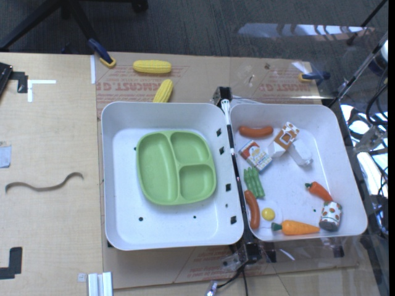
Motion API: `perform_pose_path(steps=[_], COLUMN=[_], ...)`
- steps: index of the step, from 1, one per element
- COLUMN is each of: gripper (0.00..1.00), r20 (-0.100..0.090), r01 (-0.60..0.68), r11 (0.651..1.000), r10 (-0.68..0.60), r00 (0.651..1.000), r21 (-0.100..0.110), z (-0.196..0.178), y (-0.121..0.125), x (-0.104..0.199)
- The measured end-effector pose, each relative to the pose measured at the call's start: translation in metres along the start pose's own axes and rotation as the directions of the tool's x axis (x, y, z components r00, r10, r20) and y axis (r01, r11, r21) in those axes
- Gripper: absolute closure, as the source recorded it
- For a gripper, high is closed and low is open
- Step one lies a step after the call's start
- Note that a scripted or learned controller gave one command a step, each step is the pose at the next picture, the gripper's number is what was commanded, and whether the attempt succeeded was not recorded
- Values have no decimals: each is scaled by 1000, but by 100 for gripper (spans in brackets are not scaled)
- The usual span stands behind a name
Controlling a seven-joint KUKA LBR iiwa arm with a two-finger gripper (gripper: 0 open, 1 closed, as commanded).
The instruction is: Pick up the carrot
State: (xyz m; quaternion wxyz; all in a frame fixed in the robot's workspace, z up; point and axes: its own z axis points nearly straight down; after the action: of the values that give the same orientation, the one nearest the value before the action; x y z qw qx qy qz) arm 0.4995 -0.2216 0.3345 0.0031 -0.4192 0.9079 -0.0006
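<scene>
Two shallow white bins sit side by side across the middle of the frame. The left bin (111,184) holds a light green divided plate (177,167) with three compartments, lying near the centre of that bin with nothing in its sections. The right bin (345,165) holds the small toys. Along its lower edge lies the carrot (299,227), orange with a green top pointing left, lengthwise and close to the front wall. Just left of it is a fried egg toy (268,214), and left of that a red sausage (252,207) lies close to the bin's left wall. Above the sausage are green pea pods (253,182). A second, smaller carrot (319,190) lies tilted toward the right side, and below it, near the lower right corner, stands a small spotted white and brown piece (331,214), touching or nearly touching the tip of the long carrot. In the upper part of the bin a second red sausage (255,131) lies crosswise; below it are a small red and white carton (256,155) and an orange and white carton (286,137). Outside the bins, two yellow corn cobs (152,67) lie on the cardboard in the upper middle of the frame. With no gripper to look at, how its jaws stand cannot be told.
</scene>
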Motion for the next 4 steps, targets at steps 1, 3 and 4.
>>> perform_pose_path(steps=[1,3,4], gripper=[0,0,0], r20=[-1,7,8], r01=[194,918,992], r11=[981,398,-129], r10=[-194,-918,-992], r00=[981,398,-129], r21=[-5,-3,-1], z=[72,-14,71], y=[15,16,28], x=[12,13,0])
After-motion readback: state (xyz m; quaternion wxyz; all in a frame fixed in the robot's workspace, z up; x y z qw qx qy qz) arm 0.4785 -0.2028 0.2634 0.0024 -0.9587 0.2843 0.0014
